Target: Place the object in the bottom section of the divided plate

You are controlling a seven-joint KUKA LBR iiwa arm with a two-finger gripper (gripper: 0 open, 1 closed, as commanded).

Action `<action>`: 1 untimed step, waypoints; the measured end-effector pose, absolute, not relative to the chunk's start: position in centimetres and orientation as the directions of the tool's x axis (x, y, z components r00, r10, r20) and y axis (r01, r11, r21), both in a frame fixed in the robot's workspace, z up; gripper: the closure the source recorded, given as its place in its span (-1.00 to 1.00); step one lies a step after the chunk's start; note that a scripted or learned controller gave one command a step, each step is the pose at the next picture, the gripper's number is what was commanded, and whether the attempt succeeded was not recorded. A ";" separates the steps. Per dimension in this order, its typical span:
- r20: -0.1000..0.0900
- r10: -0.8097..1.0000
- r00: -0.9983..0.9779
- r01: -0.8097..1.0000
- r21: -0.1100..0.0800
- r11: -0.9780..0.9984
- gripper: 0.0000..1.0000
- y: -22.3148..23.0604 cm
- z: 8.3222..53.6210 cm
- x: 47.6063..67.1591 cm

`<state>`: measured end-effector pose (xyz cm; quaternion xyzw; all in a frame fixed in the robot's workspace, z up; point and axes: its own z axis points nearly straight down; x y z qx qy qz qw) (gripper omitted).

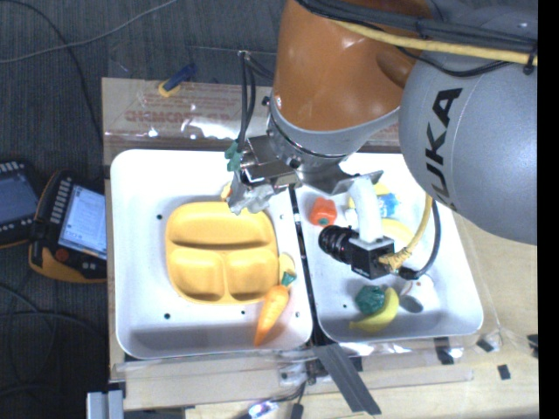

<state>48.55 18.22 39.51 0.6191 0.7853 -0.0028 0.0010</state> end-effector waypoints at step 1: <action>-0.005 0.947 -0.321 0.947 -0.007 0.321 1.00 12.0 31.9 48.5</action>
